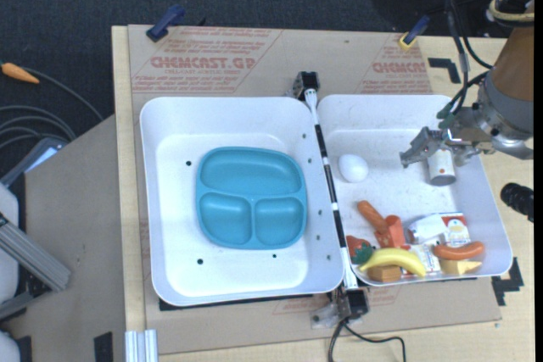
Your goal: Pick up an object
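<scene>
Several toys [399, 246] lie below the gripper [433, 155], its grip state unreadable, poised over the right bin [373, 119]; next, descend on one.

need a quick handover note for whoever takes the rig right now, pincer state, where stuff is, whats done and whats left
Pincer: over the upper part of the right bin, nothing seen between its fingers; open or shut not readable.
Right bin: white egg near the divider; carrot, banana, sausage and a white packet piled at the near end.
Left bin: blue divided plate.
Done: no pick visible.
Left: choose an object, probably the egg since it lies apart, grasp it and lift.
</scene>
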